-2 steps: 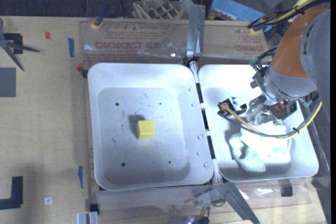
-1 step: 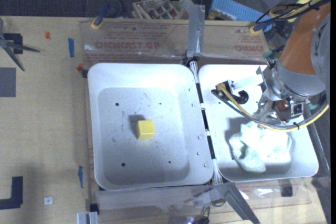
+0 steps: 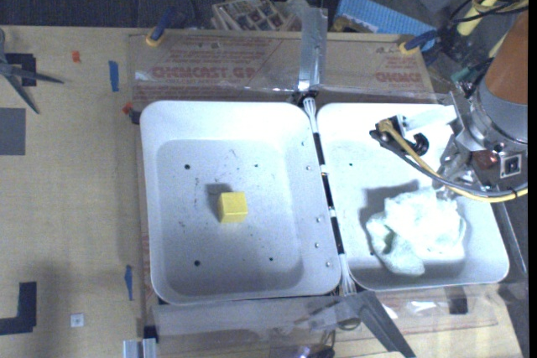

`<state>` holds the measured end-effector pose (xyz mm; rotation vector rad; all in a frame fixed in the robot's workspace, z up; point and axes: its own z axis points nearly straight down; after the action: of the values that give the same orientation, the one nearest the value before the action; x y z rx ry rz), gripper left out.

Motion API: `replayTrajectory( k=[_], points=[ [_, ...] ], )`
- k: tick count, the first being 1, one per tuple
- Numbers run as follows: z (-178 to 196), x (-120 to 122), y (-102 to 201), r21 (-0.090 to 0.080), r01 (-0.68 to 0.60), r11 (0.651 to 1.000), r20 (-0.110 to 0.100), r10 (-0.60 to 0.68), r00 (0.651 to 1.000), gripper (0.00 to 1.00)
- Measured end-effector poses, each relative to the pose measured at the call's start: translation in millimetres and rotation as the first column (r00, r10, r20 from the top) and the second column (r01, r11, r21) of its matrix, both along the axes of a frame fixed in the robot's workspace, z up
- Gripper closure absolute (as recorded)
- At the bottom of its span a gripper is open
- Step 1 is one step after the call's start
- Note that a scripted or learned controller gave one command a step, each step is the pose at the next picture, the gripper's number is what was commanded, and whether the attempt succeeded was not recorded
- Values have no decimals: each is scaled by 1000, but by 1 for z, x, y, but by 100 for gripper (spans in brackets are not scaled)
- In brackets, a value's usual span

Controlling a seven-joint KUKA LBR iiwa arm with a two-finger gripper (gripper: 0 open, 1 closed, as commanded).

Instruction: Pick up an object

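Note:
A small yellow cube (image 3: 232,206) lies near the middle of the left bin (image 3: 168,138). In the right bin (image 3: 352,138) a crumpled white cloth (image 3: 417,232) with a greenish patch lies toward the front. My gripper (image 3: 447,187) hangs over the right side of the right bin, just above the cloth's upper right edge. The wrist and yellow cables hide its tip. I see nothing held in it.
The arm's grey wrist and orange band (image 3: 512,71) reach in from the right over the bin's far corner. A yellow cable loop (image 3: 403,140) sticks out to the left of the wrist. Cardboard (image 3: 218,71) lies behind the bins.

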<state>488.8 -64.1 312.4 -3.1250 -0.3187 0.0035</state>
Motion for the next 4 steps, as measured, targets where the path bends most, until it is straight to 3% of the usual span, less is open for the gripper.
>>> replayTrajectory(
  k=[1, 2, 3, 4],
  points=[
    [10, 0, 1, 0, -3, 1000, -2, 3, 1000, 100],
    [3, -9, -17, 1, 2, 1000, -2, -2, 1000, 100],
    [-10, 20, 11, 0, -1, 1000, 1, 1, 1000, 100],
    [-3, 1, -3, 2, 2, 1000, -2, -2, 1000, 100]
  ],
)
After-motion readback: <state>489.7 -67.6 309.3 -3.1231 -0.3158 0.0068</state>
